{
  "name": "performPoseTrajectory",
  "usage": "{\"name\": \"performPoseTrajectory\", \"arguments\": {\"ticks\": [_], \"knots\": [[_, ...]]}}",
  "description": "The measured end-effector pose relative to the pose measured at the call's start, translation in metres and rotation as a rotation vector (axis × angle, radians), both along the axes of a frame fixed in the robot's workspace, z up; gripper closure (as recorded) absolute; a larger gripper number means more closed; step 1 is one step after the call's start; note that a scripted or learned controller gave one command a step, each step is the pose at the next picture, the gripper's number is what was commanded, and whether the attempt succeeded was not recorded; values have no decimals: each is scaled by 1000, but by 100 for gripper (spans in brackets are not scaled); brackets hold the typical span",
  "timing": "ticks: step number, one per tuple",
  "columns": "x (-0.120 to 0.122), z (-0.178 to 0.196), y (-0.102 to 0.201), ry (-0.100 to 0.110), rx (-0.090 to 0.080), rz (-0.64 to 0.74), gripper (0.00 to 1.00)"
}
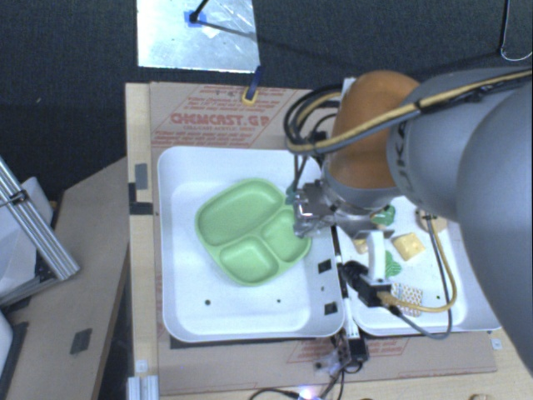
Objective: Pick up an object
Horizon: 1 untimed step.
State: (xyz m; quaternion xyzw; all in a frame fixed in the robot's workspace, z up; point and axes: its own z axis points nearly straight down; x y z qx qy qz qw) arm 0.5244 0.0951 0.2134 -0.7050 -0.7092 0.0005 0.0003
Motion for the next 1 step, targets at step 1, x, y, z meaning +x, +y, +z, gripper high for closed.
{"name": "performPoseTrajectory", "arguments": {"ticks": [1], "knots": [[3,21,-1,-4,1,1,100]]}}
